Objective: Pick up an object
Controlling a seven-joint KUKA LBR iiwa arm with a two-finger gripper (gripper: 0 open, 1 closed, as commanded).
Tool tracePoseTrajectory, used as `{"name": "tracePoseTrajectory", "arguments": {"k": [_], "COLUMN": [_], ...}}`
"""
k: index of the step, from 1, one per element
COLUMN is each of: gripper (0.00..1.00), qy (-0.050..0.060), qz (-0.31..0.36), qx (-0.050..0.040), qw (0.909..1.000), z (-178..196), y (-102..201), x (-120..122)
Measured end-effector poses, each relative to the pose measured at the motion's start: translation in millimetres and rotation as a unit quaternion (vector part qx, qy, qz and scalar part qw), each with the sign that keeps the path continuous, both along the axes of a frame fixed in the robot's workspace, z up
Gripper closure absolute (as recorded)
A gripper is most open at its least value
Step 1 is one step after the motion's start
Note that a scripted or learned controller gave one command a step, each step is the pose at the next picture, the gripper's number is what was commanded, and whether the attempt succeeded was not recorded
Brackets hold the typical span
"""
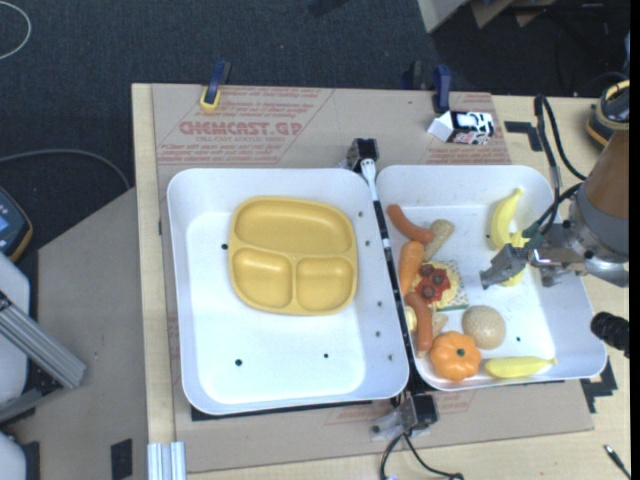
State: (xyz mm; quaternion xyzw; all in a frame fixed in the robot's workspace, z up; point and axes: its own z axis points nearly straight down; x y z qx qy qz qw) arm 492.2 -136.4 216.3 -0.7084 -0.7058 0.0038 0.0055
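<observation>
The right bin (565, 320) holds several toy foods. A yellow banana (506, 215) lies at its far right and a second banana (517, 367) along the near rim. An orange pumpkin (455, 355), a tan bread roll (484, 325), a pizza slice (438, 283), an orange carrot (411, 265) and a red sausage (409, 223) fill the bin's left half. My gripper (500, 268) reaches in from the right. It hangs low over the bin floor, just below the upper banana's near end and to the right of the pizza slice. Nothing shows in its grasp.
The left bin (280, 363) holds a yellow divided plate (293, 254). A black clip (362, 153) sits where the two bins meet at the back. A small black-and-white item (462, 126) lies on the cardboard behind the right bin. Cables run along the bench's right side.
</observation>
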Motion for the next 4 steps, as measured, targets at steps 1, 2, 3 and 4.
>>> {"name": "tracePoseTrajectory", "arguments": {"k": [1, 2, 3, 4], "gripper": [0.0, 0.0, 0.0, 0.0], "qy": [-0.007, -0.003, -0.003, -0.005], "qz": [0.002, 0.002, 0.002, 0.001], "qx": [-0.0011, 0.0003, 0.0001, -0.0004], "qw": [1.0, 1.0, 1.0, 1.0], "z": [6, -56, -119, -133], "y": [0, 4, 6, 6], "x": [3, -3, 0, 0]}}
